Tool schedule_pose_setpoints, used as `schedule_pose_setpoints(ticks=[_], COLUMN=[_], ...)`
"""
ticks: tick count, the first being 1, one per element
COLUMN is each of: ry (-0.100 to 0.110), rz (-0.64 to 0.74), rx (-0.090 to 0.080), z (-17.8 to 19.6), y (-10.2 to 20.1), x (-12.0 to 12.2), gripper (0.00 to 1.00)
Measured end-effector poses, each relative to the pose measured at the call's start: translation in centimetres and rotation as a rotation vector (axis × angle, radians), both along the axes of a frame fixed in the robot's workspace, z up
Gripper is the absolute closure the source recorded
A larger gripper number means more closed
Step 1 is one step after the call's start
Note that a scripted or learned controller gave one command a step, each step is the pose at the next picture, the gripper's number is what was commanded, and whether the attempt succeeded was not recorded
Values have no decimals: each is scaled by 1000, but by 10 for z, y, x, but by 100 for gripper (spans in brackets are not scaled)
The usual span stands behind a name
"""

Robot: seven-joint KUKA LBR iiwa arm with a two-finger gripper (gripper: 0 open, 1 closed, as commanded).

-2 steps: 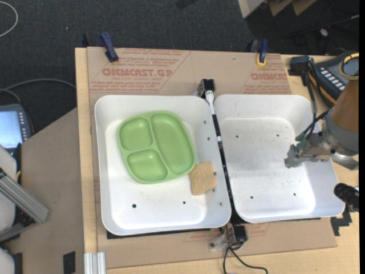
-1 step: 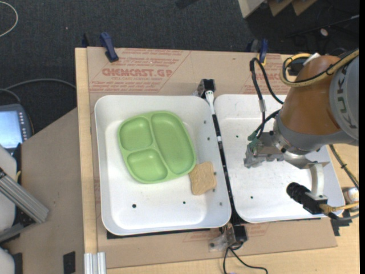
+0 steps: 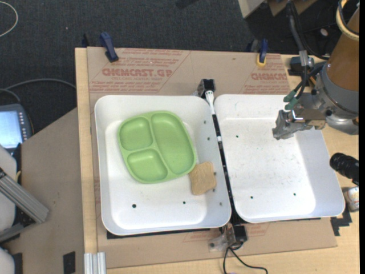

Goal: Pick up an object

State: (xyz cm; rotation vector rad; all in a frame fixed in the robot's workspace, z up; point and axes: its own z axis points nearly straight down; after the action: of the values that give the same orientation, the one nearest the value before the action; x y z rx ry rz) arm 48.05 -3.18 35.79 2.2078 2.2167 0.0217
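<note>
**Two candidates in the far bin, pincer over the other one**

Camera view: the pincer hangs over the right bin, near that bin's upper right, at the end of the grey arm that comes in from the right. Whether it is apart or together cannot be told from this slanted angle; nothing is seen in its grasp.

Both things worth picking lie well away to the pincer's left, across the divide, in the left bin. The green divided plate lies flat, far to the left of the pincer and a little lower in the picture. The tan sponge-like piece sits closer to the pincer, down and to the left of it, touching the plate's lower right edge and just beside the wall between the bins.

The plate looks like light, stiff, smooth plastic. Lying flat, it offers only its raised rim or the ridges between its compartments, and those seem likely to slip. The tan piece looks light, soft and rough-surfaced, probably compressible, so it should forgive a firm squeeze across its two shorter sides. Its closeness to the plate and to the bin wall leaves little room for a fingertip on either flank.
</note>
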Motion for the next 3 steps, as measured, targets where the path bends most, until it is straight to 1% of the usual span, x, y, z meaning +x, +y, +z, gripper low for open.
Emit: schedule_pose_setpoints(ticks=[1,2,3], ry=[0,28,24], rz=[1,-2,-3], rx=[0,-1,-1], z=[127,45,9], y=[30,50,67], x=[22,-3,-1], gripper=[100,100,100])
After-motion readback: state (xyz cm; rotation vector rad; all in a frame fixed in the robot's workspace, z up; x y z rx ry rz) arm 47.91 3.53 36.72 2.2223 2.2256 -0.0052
